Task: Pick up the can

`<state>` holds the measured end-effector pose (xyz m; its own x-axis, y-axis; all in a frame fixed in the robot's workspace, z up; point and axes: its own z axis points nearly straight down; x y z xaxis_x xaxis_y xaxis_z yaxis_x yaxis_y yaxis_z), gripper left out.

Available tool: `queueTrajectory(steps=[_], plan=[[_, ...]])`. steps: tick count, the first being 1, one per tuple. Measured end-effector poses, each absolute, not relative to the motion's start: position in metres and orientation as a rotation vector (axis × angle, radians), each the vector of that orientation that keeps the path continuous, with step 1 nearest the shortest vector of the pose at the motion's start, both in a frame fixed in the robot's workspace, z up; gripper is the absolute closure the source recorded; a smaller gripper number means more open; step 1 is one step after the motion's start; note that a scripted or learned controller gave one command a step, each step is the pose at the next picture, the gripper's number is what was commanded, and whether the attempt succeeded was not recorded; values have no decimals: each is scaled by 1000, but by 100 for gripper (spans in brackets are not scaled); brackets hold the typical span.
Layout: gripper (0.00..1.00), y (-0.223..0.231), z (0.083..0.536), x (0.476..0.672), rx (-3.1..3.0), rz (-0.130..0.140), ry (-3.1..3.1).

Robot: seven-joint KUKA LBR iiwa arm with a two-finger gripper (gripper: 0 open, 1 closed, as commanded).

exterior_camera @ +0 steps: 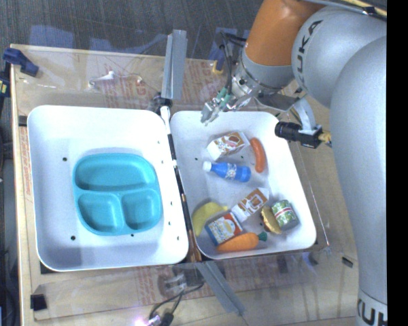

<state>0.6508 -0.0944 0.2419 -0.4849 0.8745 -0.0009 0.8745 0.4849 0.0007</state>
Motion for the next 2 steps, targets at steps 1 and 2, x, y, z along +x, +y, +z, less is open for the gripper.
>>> queueTrajectory(steps=[1, 2], plan=[[100, -117, 314, 657, 2328, -1, 2110], [100, -109, 295, 656, 2559, -5, 1830]])
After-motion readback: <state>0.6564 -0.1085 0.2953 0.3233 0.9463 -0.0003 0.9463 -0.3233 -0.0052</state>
